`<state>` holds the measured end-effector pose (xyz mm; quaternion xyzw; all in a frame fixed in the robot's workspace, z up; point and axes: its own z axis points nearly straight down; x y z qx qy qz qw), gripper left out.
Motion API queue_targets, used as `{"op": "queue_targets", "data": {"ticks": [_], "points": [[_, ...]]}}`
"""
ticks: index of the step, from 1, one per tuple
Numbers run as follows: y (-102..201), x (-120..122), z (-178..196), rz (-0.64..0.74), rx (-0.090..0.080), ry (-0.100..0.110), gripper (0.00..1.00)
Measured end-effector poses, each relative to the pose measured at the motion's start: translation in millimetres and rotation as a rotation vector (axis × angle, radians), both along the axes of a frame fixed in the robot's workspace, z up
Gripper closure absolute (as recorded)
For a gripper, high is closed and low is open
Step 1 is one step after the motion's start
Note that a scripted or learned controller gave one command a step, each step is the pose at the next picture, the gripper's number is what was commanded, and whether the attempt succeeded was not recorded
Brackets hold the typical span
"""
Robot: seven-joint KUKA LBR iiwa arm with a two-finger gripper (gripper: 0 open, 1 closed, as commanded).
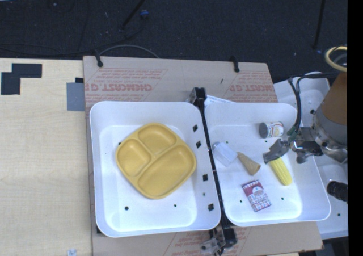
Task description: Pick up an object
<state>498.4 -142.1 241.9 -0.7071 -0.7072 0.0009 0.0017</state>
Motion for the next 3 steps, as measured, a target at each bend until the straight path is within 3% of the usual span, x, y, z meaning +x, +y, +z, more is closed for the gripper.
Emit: {"op": "queue_targets", "data": {"ticks": [2, 3], "points": [[-8.2, -12.4, -115.8, -0.001, 0.002, 0.005, 0.0], [-6.2, -10.3, -152.5, 0.0, 0.006, -0.003, 0.0]]}}
